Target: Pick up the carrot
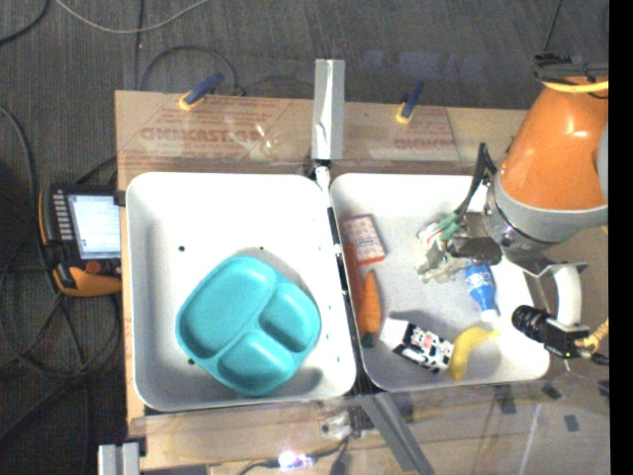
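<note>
1. Far off to the pincer's left, in the left bin (pixel 148 265), there's a teal divided plate (pixel 249 322). It's not part of the job and it's well apart from everything that matters.

2. Next over, the carrot (pixel 369 305) is lying flat in the right bin (pixel 415 191), hugging that bin's left wall. It's left of the pincer and a little lower in the view, with bare bin floor between them. Nothing is touching it, so the pick hasn't happened.

3. A small red and white packet (pixel 362 238) sits just above the carrot, also left of the pincer.

4. Below the pincer and a bit left there's a black and white box (pixel 419 342) with a banana (pixel 471 347) right beside it.

5. The pincer (pixel 438 252) itself hangs over the middle of the right bin. Honestly I can't tell how wide it's set, since the tip is just a blur of pale bits. I see nothing held in it.

6. Just right of the pincer and slightly lower sits a blue and white bottle (pixel 483 290), partly under the arm.

7. So basically everything's left to do: slide left, come down over the carrot, close, lift. The wall next to the carrot looks like the tricky part to me.
</note>
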{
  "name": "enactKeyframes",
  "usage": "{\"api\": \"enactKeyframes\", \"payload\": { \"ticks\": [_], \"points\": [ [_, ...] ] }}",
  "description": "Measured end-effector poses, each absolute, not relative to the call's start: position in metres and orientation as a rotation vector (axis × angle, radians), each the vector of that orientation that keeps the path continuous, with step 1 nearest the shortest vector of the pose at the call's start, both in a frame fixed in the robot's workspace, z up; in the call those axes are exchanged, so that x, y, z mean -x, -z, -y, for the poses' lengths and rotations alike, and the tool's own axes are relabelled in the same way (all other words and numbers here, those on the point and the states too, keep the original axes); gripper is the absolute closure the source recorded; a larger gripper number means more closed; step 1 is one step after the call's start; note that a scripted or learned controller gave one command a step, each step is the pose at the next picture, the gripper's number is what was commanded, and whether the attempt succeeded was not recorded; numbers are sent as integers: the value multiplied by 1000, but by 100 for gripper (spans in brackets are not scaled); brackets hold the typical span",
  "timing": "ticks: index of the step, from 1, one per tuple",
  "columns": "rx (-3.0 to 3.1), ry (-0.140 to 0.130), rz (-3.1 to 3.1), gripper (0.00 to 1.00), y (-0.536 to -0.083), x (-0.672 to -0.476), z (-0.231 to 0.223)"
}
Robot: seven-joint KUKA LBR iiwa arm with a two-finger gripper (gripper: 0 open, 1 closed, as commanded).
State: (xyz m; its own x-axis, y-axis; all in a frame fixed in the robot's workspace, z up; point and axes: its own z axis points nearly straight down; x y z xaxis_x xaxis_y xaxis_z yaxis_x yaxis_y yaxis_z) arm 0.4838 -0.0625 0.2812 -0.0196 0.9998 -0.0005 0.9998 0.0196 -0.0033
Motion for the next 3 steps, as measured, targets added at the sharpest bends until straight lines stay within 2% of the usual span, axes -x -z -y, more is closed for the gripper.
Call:
{"api": "enactKeyframes", "payload": {
  "ticks": [2, 3],
  "points": [
    [2200, -4, 2239, 100, -265, -484, 89],
    [2281, -1, 2156, 100, -264, -485, 56]
  ]
}}
